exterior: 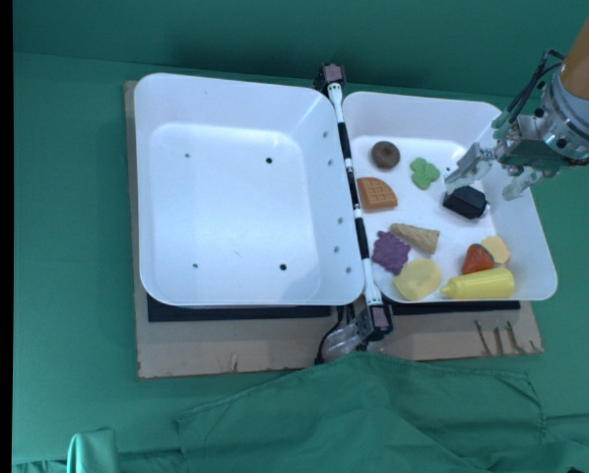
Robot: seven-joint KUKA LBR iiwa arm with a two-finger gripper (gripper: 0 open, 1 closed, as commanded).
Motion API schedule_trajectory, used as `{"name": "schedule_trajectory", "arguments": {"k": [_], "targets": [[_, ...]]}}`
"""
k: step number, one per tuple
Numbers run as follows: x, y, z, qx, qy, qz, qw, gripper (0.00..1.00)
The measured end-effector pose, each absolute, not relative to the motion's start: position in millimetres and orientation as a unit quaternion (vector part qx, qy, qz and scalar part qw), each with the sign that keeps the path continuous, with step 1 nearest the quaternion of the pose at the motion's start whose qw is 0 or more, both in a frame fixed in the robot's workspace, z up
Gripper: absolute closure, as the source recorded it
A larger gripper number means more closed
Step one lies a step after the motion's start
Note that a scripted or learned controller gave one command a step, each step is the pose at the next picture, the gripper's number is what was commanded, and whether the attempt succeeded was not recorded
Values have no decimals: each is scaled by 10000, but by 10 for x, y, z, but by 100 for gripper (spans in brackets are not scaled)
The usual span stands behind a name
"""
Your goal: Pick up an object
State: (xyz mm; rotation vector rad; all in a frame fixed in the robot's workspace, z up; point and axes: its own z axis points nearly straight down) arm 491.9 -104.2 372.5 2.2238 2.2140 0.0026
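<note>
My gripper (490, 172) hangs over the right part of the right bin (531, 215), its two fingers spread apart and open. Just below them lies a black object (465, 202), not held. Other toys in this bin: a brown donut (385, 154), a green piece (425, 172), an orange waffle (376, 194), a tan cone (416, 236), a purple piece (390, 252), a pale yellow piece (418, 280), a yellow bottle (482, 285), a red strawberry (477, 260) and a small yellow piece (496, 249).
The left bin (152, 146) adjoins the right one along a black-and-white divider (349, 175). Both rest on brown cardboard (226, 363). Green cloth (373, 412) is bunched at the front.
</note>
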Motion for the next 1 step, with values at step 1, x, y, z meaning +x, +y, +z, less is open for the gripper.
{"name": "schedule_trajectory", "arguments": {"k": [1], "targets": [[4795, -1503, 3253, 7104, 7038, -11, 7, 0]]}}
